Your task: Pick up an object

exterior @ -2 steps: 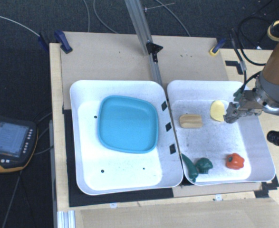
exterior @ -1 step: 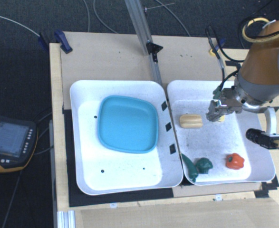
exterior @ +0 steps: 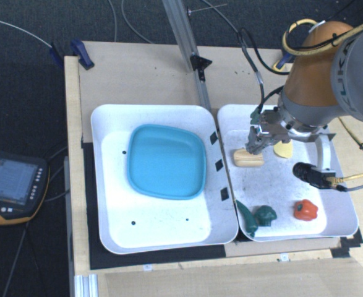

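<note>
My gripper (exterior: pixel 253 146) hangs low over the right bin (exterior: pixel 342 218), its tips just above a tan bread-like piece (exterior: pixel 248 159) lying near the bin's left wall. A pale yellow piece (exterior: pixel 284 150) lies just right of the gripper, partly hidden by it. A red pepper-like piece (exterior: pixel 305 210) rests toward the front right of the bin. A dark green piece (exterior: pixel 266 215) sits at the front, beside a green strip (exterior: pixel 247 219) along the left wall. Nothing shows between the fingers.
The left bin (exterior: pixel 107 159) holds a light blue square plate (exterior: pixel 167 161). A slanted metal pole (exterior: pixel 184 26) rises behind the bins. Cables trail over the dark floor, and a handheld pendant (exterior: pixel 11 187) lies at far left.
</note>
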### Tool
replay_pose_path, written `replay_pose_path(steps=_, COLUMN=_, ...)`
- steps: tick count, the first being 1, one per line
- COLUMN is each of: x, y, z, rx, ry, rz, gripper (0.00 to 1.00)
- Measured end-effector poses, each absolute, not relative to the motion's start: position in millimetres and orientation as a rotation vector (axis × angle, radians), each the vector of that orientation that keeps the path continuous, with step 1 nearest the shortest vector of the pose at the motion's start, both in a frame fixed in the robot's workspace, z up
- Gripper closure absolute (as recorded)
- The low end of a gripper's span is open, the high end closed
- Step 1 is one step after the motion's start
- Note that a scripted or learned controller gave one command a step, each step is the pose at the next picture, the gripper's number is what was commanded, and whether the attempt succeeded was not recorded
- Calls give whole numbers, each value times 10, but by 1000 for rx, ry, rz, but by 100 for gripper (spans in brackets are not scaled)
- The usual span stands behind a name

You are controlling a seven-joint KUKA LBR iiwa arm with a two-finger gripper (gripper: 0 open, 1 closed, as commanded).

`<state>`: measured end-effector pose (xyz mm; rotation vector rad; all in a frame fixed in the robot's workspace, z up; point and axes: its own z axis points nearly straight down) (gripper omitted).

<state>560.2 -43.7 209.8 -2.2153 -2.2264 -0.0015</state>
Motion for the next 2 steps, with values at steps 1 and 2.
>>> replay_pose_path(steps=1, x=5760, y=113, z=2263, rx=-2216, ry=-2228, rz=-4, gripper=100)
replay_pose_path(steps=2, x=5866, y=625, z=2199, rx=-2216, ry=-2226, rz=-2, gripper=100)
